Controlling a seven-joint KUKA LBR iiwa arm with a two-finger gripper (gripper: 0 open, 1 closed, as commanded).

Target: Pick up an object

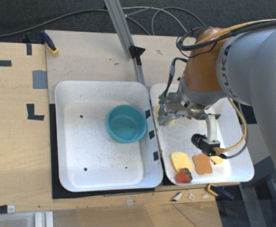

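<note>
In the right bin (237, 126) there are 3 small things near its front edge. A yellow block (180, 161) lies flat. An orange block (202, 164) lies just right of the yellow block, close beside it. A red strawberry (184, 175) sits just in front of the yellow block and touches it. A small bit of yellow also shows right of the orange block, partly hidden by a black part with a green light, and I cannot tell what it is.

The gripper (166, 118) is behind the yellow block, low over the left side of the same bin, near the wall between the 2 bins. I cannot tell how it is set, or if it has anything.

The arm (209, 70) reaches over the right bin from the right.

The left bin (81, 141) holds 1 blue bowl (126, 123), standing upright, well left of the yellow block.
</note>
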